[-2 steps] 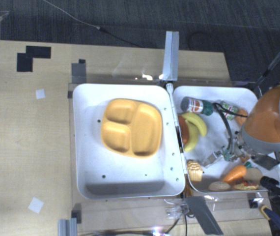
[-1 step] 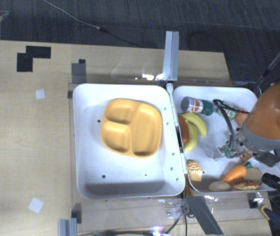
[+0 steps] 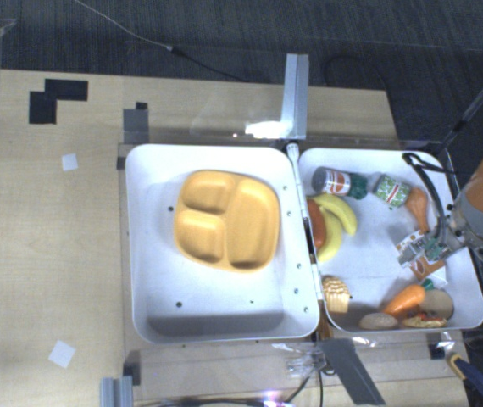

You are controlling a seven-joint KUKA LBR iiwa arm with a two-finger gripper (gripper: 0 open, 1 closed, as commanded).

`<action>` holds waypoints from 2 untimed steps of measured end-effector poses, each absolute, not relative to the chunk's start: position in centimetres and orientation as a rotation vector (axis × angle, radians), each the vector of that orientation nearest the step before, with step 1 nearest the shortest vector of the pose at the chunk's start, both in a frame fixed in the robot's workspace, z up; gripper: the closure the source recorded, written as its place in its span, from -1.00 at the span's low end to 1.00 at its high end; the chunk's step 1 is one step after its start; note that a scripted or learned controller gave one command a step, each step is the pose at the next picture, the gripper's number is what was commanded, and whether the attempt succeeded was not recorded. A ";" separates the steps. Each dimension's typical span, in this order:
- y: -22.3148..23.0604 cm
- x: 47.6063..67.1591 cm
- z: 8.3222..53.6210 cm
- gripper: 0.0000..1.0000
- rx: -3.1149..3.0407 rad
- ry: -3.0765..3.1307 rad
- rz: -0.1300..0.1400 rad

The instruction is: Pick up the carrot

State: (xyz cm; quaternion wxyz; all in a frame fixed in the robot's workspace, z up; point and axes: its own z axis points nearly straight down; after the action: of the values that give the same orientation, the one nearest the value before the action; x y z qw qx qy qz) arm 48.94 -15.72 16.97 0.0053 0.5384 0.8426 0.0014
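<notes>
While the left bin (image 3: 152,312) carries just a yellow divided plate (image 3: 227,220) near its middle, the right bin (image 3: 369,282) is crowded. Against its left wall lies a red item I cannot identify, with a banana (image 3: 336,224) beside it and a small can (image 3: 336,181) above. A ridged yellow piece (image 3: 336,292) sits near the front-left corner. Farther right, a green-labelled container (image 3: 391,191) lies by the back wall. The carrot (image 3: 407,298) lies near the front wall, touching a brownish piece (image 3: 379,320) on its left and a roundish tan item (image 3: 436,304) on its right. The gripper (image 3: 421,251) is just above the carrot in the picture, at the bin's right side. Whether it is wide or narrow I cannot tell, because its tip is a blur of small parts; nothing can be seen held. The main risk, as I judge it, is crowding. A descent onto the carrot could strike the tan item or brownish piece, or pinch one along with the carrot. The nearby front wall also leaves little clearance. An orange item (image 3: 419,209) near the gripper could be mistaken for the target. The bench (image 3: 55,270) is pale wood with paper scraps and black markers, and dark floor lies beyond.
</notes>
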 end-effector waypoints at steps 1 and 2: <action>-20.7 48.8 17.8 1.00 1.803 2.563 0.002; -20.0 48.9 17.2 1.00 1.724 2.618 0.002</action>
State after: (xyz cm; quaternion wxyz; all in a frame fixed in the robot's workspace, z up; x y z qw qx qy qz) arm 48.92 -19.98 17.16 0.0036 0.5501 0.8351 0.0007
